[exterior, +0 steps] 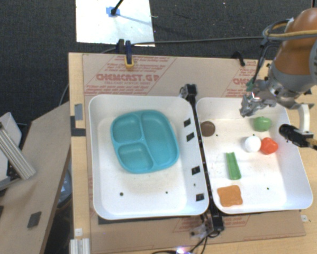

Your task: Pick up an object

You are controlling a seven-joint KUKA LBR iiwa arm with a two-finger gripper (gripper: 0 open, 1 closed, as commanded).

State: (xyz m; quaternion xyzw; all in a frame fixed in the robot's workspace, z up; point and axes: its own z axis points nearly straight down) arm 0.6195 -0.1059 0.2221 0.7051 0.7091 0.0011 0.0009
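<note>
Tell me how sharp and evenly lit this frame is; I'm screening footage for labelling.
Camera view: light is soft and even, with faint shadows under the teal tray and the green stick; no strong glare on the right bin; the gripper looks slightly smeared, while the small items stay fairly crisp.

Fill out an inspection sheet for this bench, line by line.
Surface: two white bins, left, right, on a cardboard sheet.
Job's things: right bin holds green ball, white ball, orange ball, brown ball, green stick, orange square.
Clutter: blue tray in left bin.
Claw: above right bin's far edge, holding nothing seen.
Cables: along the arm.
Surroundings: white sheet on dark floor.
</note>
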